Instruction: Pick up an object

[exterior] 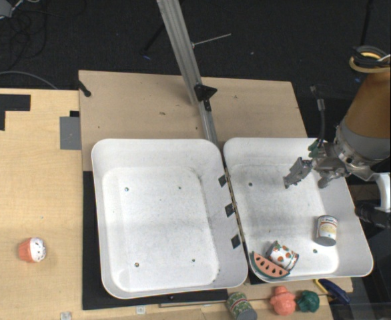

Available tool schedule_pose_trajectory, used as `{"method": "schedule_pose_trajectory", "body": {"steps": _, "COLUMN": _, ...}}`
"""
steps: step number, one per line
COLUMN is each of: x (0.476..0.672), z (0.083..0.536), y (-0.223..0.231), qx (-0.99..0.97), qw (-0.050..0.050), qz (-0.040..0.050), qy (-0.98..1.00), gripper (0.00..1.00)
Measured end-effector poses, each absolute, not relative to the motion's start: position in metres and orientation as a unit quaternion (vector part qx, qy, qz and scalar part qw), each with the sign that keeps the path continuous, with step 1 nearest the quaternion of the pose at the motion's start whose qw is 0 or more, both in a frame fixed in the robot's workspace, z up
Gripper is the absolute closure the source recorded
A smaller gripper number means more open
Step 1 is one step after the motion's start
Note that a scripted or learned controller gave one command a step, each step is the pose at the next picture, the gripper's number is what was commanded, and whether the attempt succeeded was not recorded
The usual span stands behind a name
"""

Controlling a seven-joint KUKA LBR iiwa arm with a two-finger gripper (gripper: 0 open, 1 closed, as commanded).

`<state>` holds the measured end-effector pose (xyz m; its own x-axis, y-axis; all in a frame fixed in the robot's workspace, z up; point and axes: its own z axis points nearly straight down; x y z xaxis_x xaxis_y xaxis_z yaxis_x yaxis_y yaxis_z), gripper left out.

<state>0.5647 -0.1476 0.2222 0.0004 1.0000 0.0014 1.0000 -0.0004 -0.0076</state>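
My gripper [311, 177] hangs over the upper right part of the right bin [275, 199], its two fingers spread open with nothing between them. A small can [326, 230] stands in the same bin, below and a little right of the gripper. At the bin's front edge lies a watermelon slice toy [272, 267], with a white and red toy [283, 253] touching it from above. All of these are well apart from the fingers.
The left bin [109, 179] sits beside the right one across a clipped divider. A metal rail [185, 52] slants in from the back. An orange ball [32, 250] lies on the wooden bench at left. A dark can [239, 305], red toy [282, 301] and green toy [307, 301] lie in front of the bins.
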Motion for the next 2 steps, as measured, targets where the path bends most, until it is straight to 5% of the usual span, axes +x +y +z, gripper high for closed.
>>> {"method": "schedule_pose_trajectory", "body": {"steps": 2, "x": 0.562, "z": 0.113, "y": -0.149, "qx": -0.707, "qw": 0.004, "qz": 0.0024, "qy": -0.707, "gripper": 0.0}}
